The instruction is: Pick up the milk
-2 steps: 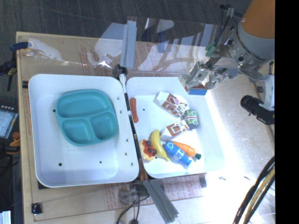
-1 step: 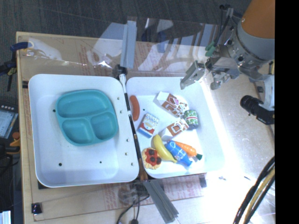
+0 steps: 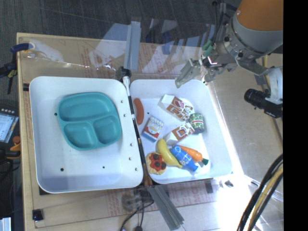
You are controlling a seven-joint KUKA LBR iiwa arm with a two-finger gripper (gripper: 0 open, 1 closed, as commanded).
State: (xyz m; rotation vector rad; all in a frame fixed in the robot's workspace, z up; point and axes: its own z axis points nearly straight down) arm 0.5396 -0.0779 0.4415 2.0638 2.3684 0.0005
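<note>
Hovering past the right white bin's (image 3: 219, 124) far rim, our gripper (image 3: 195, 73) is gaping, holding nothing; we are judging the white-and-brown milk carton (image 3: 175, 107) inside that bin light, stiff, best pinched across its flat sides.

Arm (image 3: 257, 18) cut off by the top edge; gripper (image 3: 192, 73) fingers blurred

Dark grey carpet (image 3: 72, 8) at far side and left. Pale wooden bench (image 3: 72, 57) with faint red print, running left to right. Clear plastic sheet (image 3: 159, 37) lying creased on bench's far part, catching glare. Grey metal bar (image 3: 131, 44) standing at far middle, another (image 3: 166, 208) lying aslant at near middle. Black cables (image 3: 262, 196) at near right. Blue clamp (image 3: 21, 47) at far left corner. Bright light falling on bench's right side.
</note>
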